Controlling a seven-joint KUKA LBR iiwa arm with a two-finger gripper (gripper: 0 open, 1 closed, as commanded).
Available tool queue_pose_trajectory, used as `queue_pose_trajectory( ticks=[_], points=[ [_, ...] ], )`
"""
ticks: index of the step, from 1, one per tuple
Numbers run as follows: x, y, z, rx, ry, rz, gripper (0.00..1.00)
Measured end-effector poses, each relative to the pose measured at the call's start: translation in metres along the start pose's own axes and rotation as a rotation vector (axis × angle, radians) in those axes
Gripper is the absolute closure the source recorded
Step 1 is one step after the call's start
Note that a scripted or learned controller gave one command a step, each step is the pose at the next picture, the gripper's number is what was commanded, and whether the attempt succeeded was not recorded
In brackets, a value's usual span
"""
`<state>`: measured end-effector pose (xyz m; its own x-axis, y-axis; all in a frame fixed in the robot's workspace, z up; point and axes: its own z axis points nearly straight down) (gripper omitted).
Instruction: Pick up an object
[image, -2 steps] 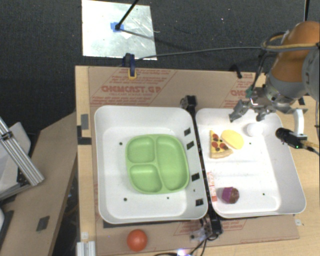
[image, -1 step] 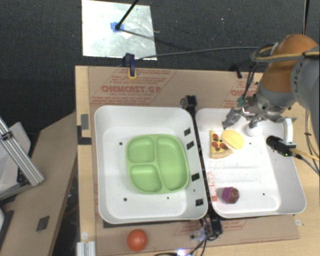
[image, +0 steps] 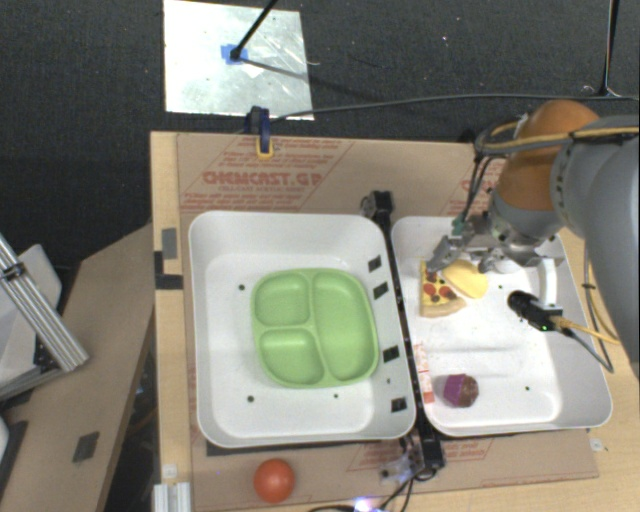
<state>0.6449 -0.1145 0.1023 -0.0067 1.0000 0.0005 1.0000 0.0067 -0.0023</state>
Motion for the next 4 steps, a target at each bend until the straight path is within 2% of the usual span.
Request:
queue_pose_trajectory(
  ticks=[1,2,3,4],
  points=[
    [0.000,0.002,0.016,-0.010,-0.003,0.000,0.00],
    [-0.001,0.005,0.001,-0.018,-0.005,-0.002,1.00],
    [-0.002,0.008,-0.054,-0.009,-0.002,0.002,1.00],
    [-0.002,0.018,-0.104,-0.010,-0.002,0.001,1.00]
  ],
)
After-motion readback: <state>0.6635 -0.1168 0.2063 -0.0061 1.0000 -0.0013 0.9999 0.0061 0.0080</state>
